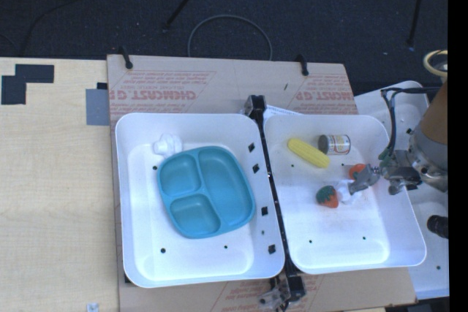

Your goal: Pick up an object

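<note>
Two shallow white bins are seen side by side on a cardboard-covered bench; the left bin [139, 245] fills the lower centre of the frame, and the right bin [351, 248] lies just beside it toward the lower right. A blue divided plate [206, 191] is set in the left bin, with a small white object [167, 145] touching its upper left rim. In the right bin, a yellow corn cob [308, 153] is found near the upper middle, a small metal can [335, 144] lying on its side just right of it, and a strawberry toy [327, 196] lower down. The gripper [360, 182] is reached in from the right edge, low over the right bin, just right of the strawberry toy; a small orange object [357, 170] is seen against it; whether the jaws are parted or closed cannot be told.
</note>
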Controlling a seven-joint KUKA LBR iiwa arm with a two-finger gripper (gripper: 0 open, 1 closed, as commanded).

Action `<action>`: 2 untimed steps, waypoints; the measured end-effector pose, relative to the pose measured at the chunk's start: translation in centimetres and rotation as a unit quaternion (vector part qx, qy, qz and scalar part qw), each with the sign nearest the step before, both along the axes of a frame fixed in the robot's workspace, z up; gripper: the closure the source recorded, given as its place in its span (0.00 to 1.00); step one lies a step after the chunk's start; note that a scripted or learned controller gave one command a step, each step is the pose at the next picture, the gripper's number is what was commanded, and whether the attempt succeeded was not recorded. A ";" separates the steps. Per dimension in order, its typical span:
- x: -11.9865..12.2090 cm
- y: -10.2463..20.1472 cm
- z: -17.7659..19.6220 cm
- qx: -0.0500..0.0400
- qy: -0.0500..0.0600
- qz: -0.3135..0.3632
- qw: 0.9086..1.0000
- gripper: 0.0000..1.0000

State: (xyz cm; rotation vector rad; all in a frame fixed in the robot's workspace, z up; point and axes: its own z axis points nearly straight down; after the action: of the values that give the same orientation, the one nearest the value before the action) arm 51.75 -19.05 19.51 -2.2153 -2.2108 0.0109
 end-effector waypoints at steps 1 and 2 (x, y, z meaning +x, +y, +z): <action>0.3 0.0 0.5 -0.001 -0.005 0.001 1.000 0.00; 0.1 -0.4 -3.9 -0.001 -0.003 0.001 1.000 0.00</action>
State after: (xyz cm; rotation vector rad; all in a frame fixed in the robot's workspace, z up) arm 51.83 -19.46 15.62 -2.2173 -2.2167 0.0052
